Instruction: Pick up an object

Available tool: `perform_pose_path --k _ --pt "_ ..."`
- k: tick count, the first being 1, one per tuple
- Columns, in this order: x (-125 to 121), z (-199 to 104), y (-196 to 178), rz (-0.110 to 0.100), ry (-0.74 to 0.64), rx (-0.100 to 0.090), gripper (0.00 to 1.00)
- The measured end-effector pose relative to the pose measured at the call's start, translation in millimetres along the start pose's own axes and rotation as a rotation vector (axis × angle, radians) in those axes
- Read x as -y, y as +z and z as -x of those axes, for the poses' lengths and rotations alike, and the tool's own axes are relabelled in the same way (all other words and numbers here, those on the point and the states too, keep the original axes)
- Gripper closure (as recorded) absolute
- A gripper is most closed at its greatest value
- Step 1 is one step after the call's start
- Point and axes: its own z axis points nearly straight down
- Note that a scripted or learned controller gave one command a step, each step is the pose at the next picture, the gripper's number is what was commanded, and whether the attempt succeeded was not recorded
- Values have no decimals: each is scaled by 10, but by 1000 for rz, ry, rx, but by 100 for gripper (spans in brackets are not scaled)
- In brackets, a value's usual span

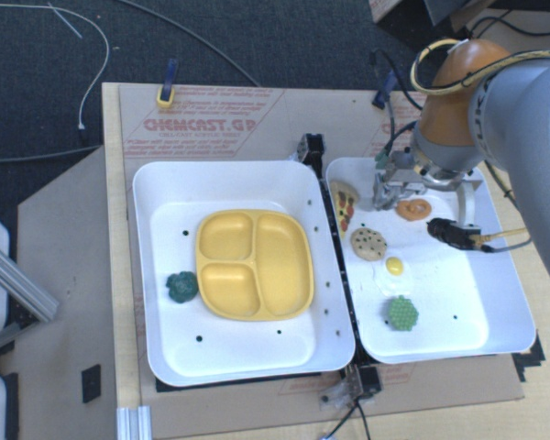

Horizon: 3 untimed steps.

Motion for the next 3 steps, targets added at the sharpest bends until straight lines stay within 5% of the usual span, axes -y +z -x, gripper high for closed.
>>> perform_pose_path --k 3 --pt "-119 -27 -1831 4 -1 1 100"
